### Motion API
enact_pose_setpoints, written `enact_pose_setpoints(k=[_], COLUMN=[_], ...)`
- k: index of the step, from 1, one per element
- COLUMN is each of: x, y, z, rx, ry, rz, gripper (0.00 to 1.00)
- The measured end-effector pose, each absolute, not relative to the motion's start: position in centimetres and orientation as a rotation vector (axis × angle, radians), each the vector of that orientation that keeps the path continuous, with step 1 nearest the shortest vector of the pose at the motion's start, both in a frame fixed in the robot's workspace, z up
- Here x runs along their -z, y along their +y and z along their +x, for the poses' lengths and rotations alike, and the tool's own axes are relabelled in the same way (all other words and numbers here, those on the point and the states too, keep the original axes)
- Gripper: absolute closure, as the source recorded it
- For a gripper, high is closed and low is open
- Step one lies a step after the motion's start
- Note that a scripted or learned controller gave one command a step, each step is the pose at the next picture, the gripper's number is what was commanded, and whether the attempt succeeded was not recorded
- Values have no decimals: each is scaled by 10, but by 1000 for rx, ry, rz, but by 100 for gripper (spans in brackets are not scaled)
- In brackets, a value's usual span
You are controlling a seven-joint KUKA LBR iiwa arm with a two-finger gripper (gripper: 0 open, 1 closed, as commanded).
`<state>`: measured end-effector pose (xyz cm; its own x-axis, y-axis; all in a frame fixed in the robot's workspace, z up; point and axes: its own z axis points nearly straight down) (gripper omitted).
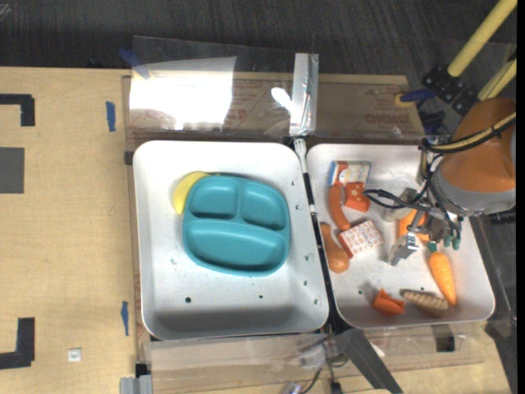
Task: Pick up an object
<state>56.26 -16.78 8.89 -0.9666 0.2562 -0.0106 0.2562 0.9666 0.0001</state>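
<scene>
The right bin holds several small items. Among them are a carrot, a brown bread-like stick, an orange wedge, a red-and-white patterned box, an orange-and-white carton and a long orange piece. My gripper hangs low over the middle right of this bin, between the patterned box and the carrot. The wrist and cables cover what lies directly under it. Nothing is visibly held.
The left bin carries a teal divided plate with a yellow item poking out at its upper left. A metal divider strip stands behind the bins. Yellow poles cross the top right.
</scene>
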Motion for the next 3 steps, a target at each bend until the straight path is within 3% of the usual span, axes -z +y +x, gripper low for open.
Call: enact_pose_setpoints(k=[1,2,3], x=[-103,-201,-198], y=[-168,-110,-111], z=[567,588,586], rx=[6,0,0], ry=[3090,3125,3132], rz=[400,96,100], gripper=[100,100,0])
